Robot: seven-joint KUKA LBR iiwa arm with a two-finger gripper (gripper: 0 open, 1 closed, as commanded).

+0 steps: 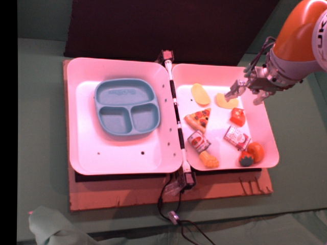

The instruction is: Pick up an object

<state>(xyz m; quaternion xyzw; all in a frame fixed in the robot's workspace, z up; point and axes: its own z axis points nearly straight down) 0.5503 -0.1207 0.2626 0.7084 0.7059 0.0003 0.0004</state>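
The arm's gripper (247, 91) hangs over the far right part of the right-hand bin (265, 117), just above and beside a yellow chip-shaped piece (227, 101). Two fingers show, spread apart with nothing between them, so I'd call the hand released and not yet on anything.

No single thing is named for the pick; the candidates all lie in that right bin, and the yellow chip nearest the fingertips looks the likeliest target. To take it well, I'd judge the arm should come straight down with the fingers straddling the chip's narrow width, since it lies flat and thin and could slide away if one finger lands first. The red carton-like toy (237, 116) sits close below it, so the fingers want to close without nudging that.

Counting the right bin: two yellow chips, the second one (200, 94) further left; one pizza slice (198, 119); one small can (199, 141); one yellow corn-like piece (209, 160); one red-and-white packet (236, 137); one red carton toy; one orange fruit (255, 151) touching one red tomato-like piece (246, 159). The left bin (82, 137) holds one blue divided plate (127, 106) with three compartments
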